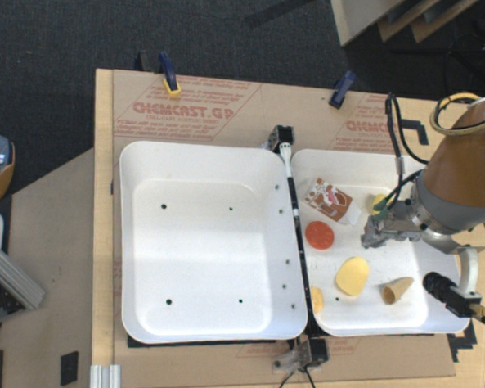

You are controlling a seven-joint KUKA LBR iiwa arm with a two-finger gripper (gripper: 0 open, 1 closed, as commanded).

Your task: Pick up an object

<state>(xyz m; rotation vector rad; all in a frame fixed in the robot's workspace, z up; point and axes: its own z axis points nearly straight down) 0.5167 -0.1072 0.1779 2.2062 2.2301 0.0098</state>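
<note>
my gripper (pixel 377 232) hangs over the right bin (pixel 341 322); i cannot tell its state. the near yellow piece (pixel 352 276) looks light, smooth, maybe slippery; i'd pinch across its narrow width.

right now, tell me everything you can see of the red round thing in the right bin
The red disc is a flat, round piece, uniformly red-orange and plastic-looking, lying flat on the floor of the right bin near its left wall. The brown-and-white packet sits just behind it, close but apparently apart. The pincer is off to its right, not touching.
</note>
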